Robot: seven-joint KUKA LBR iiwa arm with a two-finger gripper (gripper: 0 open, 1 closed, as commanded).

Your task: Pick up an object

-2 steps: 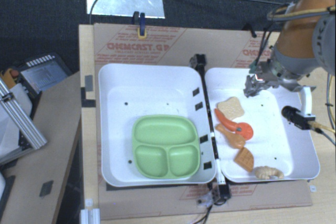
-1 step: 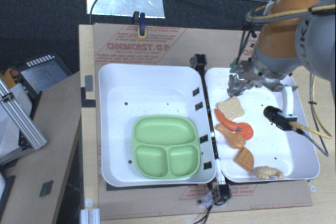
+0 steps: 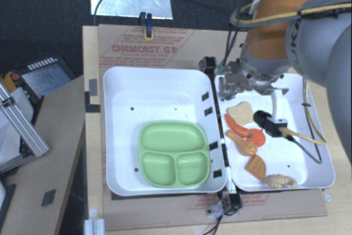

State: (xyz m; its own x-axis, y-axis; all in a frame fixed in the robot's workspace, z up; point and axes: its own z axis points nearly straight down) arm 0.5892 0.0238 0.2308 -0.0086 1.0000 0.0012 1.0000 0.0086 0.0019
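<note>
My gripper [image 3: 228,91] hangs over the upper left part of the right bin [image 3: 316,165], just above the toy food. Directly below it lies a beige bread slice [image 3: 241,113]. An orange-red carrot-like piece [image 3: 245,130] and an orange piece [image 3: 246,146] lie under the bread. A tan waffle square [image 3: 256,167] and a pale croissant-shaped piece [image 3: 280,180] sit near the bin's front edge. Nothing shows between the fingers.
A green divided plate [image 3: 173,152] lies in the left bin [image 3: 126,91]. A dark divider [image 3: 217,124] separates the two bins. Cardboard [image 3: 146,49] lies under the bins, and a grey device [image 3: 47,77] sits on the side table at left.
</note>
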